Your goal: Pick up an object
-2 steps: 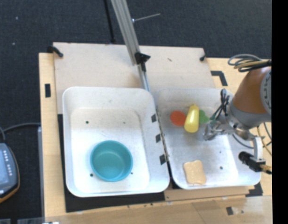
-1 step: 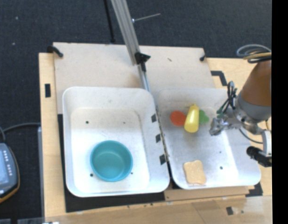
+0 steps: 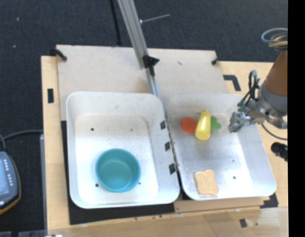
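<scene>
At the far left edge of the frame, low down, a grey handheld device (image 3: 4,177) with a cable lies on the dark floor. Next comes the wooden bench (image 3: 51,132), and on it the left bin (image 3: 83,107), with a teal bowl (image 3: 118,170) sitting upright in its lower middle part. A metal pole (image 3: 135,28) runs from the top centre of the frame down to the gap between the two bins. The right bin (image 3: 251,162) holds a cluster in its upper middle: a red piece (image 3: 188,125), a yellow object (image 3: 203,126) lying touching it, and a green piece (image 3: 216,124) just behind the yellow one. A tan, bread-like slice (image 3: 206,182) lies near the bin's lower edge, well apart from the cluster. At the right of the frame the gripper (image 3: 235,123) hangs over the right bin's upper right part, near the green piece but not touching it; nothing is between its parts, and whether it is apart or together I cannot tell.
</scene>
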Robot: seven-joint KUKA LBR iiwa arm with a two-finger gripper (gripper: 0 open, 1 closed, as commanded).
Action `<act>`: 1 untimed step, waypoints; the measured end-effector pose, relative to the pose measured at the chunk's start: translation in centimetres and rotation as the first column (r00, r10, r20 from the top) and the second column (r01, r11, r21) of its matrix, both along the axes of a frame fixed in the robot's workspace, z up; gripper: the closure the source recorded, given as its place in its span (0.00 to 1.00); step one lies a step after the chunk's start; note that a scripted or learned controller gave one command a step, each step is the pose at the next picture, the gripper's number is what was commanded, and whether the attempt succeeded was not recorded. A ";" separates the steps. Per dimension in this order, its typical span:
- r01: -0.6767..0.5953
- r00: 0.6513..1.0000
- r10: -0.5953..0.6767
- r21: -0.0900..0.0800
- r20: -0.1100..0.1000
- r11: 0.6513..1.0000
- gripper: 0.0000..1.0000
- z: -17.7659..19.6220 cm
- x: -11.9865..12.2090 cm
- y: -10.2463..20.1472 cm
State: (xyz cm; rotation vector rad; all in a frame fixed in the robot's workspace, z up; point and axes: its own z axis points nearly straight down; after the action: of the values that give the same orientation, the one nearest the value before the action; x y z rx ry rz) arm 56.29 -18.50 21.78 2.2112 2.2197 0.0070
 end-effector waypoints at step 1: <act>0.000 1.000 0.000 0.000 -0.001 1.000 1.00 4.6 -0.3 -0.6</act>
State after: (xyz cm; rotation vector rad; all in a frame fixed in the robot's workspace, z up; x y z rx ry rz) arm 55.97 -19.06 26.42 2.2117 2.2204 0.0056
